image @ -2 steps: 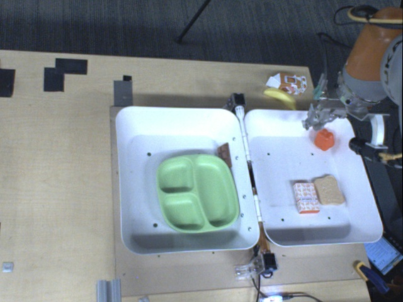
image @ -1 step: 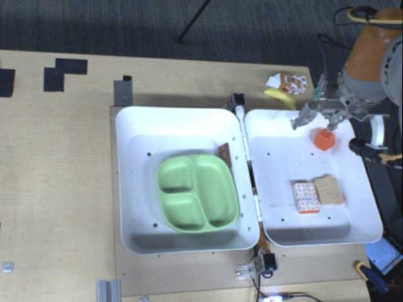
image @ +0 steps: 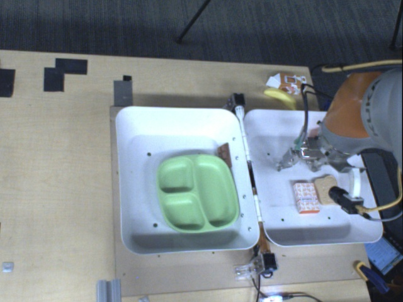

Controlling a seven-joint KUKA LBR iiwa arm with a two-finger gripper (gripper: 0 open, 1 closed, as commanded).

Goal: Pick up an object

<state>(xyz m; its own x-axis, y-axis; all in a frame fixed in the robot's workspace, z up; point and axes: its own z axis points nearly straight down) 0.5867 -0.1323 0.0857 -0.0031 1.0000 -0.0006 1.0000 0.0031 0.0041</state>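
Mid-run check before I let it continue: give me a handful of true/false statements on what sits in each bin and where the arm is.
1. A green divided tray lies in the left bin. True.
2. The small red-and-white patterned box is in the left bin. False: it lies in the right bin.
3. The gripper is over the right bin. True.
4. The patterned box is raised off the bin floor. False: it lies on the floor, below the gripper in the view.
5. A tan flat piece lies beside the patterned box. True.
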